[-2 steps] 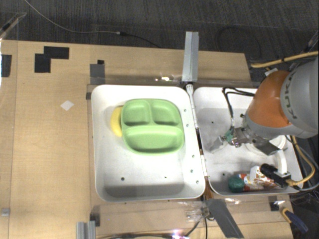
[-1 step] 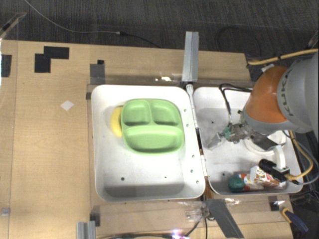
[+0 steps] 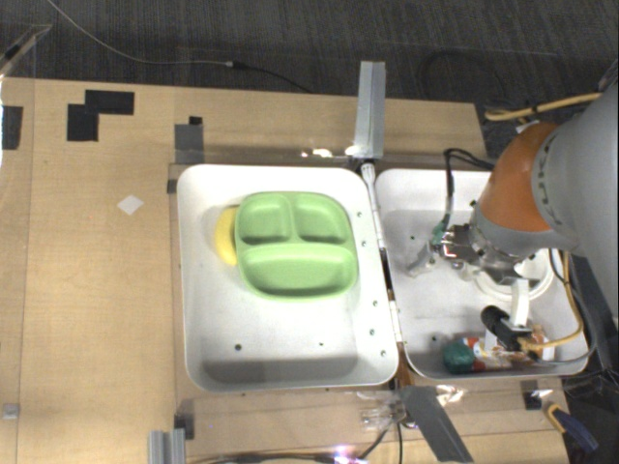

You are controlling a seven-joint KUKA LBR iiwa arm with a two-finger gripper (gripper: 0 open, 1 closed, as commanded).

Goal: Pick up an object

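Observation:
My gripper [image 3: 423, 257] hangs low over the left half of the right bin [image 3: 426, 336], pointing left toward the divider; the grey arm with its orange band [image 3: 517, 187] reaches in from the right. Nothing shows at the gripper's tip. A dark green object [image 3: 456, 357] lies at the right bin's front edge, with a small red and orange piece [image 3: 476, 343] beside it. In the left bin [image 3: 208, 336] sits a light green divided plate [image 3: 294, 243], and a yellow object [image 3: 224, 237] is partly hidden under the plate's left edge.
A grey metal post [image 3: 369, 109] stands behind the ridge between the two bins. The wooden bench [image 3: 87, 288] extends to the left, and cables [image 3: 451, 177] run along the arm.

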